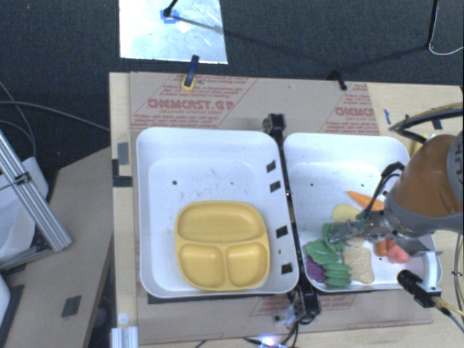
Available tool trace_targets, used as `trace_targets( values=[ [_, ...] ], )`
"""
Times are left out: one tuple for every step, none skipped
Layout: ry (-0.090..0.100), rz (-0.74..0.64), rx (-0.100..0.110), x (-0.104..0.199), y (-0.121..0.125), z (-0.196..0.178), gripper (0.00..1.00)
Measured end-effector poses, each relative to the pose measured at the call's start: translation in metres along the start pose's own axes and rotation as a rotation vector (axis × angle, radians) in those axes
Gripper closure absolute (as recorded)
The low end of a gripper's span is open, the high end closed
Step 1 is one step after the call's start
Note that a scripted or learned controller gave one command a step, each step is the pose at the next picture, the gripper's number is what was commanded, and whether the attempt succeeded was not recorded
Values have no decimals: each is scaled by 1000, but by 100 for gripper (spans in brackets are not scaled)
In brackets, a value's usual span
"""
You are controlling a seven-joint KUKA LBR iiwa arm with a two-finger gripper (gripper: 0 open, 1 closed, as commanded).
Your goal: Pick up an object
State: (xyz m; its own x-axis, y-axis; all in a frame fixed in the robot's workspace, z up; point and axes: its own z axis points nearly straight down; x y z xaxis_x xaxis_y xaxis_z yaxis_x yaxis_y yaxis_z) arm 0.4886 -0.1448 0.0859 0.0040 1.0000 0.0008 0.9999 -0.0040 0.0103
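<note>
Right bin (341,151): fingers (339,232) low over green toy (322,252); grip state cannot be told.

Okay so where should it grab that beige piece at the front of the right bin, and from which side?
Take the beige piece across its narrow width near the middle, coming straight down. It seems to lie flat, long axis front to back, with the green leafy pieces against its left side, so a sideways approach looks crowded.

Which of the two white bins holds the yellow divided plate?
The left white bin: the yellow three-compartment plate lies in it; the right white bin holds small toy foods instead.
</note>
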Motion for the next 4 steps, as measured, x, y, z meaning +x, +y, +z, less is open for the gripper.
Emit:
trace_targets(
  values=[
    [-2,-10,2,12,58,-1,0],
    [-2,-8,-6,12,60,-14,100],
    [0,-7,10,42,24,2,100],
    [-1,-7,7,41,26,-9,100]
  ],
)
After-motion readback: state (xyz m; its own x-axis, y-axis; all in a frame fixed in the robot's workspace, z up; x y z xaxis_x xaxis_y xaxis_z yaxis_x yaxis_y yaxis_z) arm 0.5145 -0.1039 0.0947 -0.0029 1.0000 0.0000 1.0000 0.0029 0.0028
